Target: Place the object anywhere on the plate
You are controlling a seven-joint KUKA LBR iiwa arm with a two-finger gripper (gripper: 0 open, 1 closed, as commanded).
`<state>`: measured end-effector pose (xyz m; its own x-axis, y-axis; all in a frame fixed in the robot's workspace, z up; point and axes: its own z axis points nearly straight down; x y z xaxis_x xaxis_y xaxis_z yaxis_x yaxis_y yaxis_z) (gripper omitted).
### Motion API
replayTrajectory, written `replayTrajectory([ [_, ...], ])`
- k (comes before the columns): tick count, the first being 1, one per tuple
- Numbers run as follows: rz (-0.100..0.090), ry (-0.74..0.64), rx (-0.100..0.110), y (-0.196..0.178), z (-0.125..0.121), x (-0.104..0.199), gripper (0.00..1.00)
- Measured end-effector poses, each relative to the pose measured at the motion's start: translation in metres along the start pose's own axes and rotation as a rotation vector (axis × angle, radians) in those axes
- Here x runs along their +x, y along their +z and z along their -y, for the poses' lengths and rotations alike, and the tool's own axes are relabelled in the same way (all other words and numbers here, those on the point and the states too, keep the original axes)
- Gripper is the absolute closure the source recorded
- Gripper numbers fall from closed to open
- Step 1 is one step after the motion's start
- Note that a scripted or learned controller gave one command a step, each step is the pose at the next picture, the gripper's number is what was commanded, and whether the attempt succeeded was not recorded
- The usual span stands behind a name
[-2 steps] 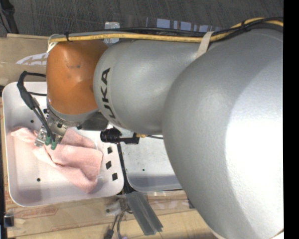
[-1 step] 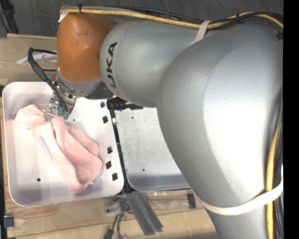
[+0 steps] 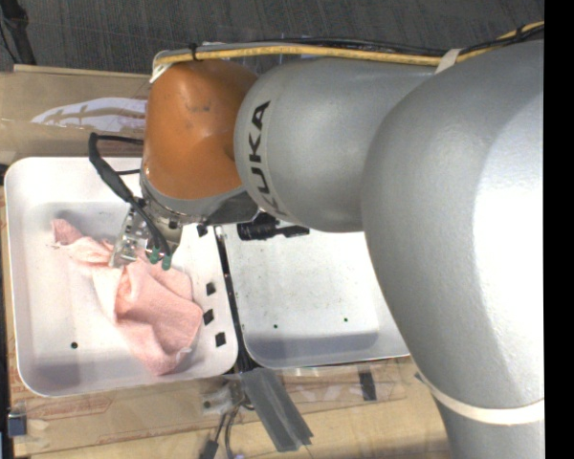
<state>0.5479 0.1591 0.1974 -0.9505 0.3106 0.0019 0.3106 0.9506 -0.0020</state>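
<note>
A crumpled pink cloth (image 3: 151,309) lies in the left white bin (image 3: 48,342), spread from the bin's middle toward its near right corner. My gripper (image 3: 143,249) hangs over the cloth's upper edge, down at the fabric, and a fold of cloth rises toward it. The orange band and grey body of the arm hide the gripper's upper part and the far right of this bin.
The right white bin (image 3: 301,299) sits beside the left one, a black divider strip (image 3: 225,285) between them. The arm covers most of the right bin's far and right side. A brown bench surface (image 3: 67,113) shows behind the left bin.
</note>
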Motion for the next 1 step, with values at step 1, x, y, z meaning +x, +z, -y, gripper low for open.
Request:
replayTrajectory([
  [1, 0.003, -0.132, -0.001, -0.0733, -0.0144, -0.0463, 1.0],
])
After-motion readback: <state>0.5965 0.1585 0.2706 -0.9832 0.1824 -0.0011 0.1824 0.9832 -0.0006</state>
